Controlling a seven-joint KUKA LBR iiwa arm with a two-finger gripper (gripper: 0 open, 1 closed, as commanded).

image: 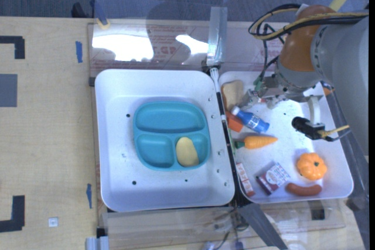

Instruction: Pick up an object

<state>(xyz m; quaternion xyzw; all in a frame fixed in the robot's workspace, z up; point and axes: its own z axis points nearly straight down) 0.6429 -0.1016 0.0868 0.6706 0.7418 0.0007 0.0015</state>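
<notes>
gripper [262, 95] low over right bin [343, 184] far-left corner | jaws state: cannot tell | blue bottle [251, 120] just below-left, near bin's left edge, long axis slanting toward near-right | carrot [258, 141] beyond, crosswise
</notes>
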